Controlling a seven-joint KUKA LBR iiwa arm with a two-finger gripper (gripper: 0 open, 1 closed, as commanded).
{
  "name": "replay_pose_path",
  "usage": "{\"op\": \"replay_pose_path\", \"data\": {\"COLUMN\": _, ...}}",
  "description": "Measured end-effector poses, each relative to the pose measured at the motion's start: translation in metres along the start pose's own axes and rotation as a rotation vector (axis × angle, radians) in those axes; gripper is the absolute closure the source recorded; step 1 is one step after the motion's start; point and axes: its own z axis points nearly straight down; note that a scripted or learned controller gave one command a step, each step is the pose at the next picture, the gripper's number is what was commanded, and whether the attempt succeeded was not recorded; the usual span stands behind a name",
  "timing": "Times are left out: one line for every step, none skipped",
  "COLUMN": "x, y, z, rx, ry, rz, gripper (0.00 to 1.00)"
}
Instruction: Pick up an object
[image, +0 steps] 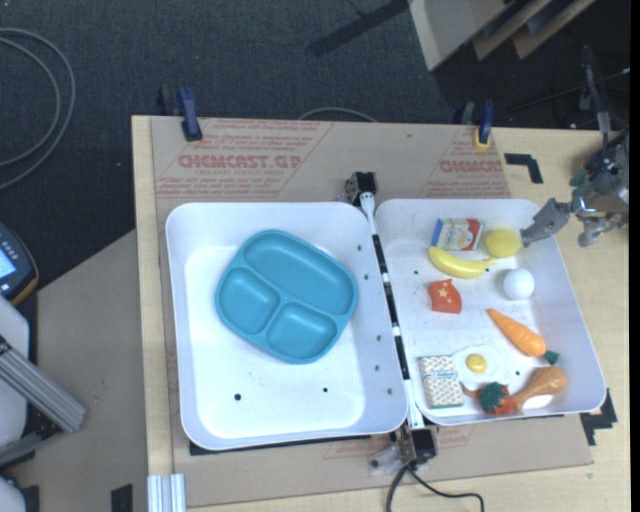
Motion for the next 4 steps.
{"op": "replay_pose_path", "data": {"x": 0.078, "y": -0.009, "z": 0.134, "rx": 0.015, "ry": 0.008, "rz": -0.005, "gripper": 0.0}}
{"op": "replay_pose_path", "data": {"x": 0.115, "y": -0.011, "z": 0.171, "rx": 0.006, "ry": 0.004, "rz": -0.003, "gripper": 0.0}}
{"op": "replay_pose_path", "data": {"x": 0.112, "y": -0.009, "z": 0.158, "rx": 0.0, "ry": 0.001, "rz": 0.001, "gripper": 1.0}}
{"op": "replay_pose_path", "data": {"x": 0.186, "y": 0.009, "z": 0.048, "rx": -0.012, "ry": 0.004, "rz": -0.009, "gripper": 1.0}}
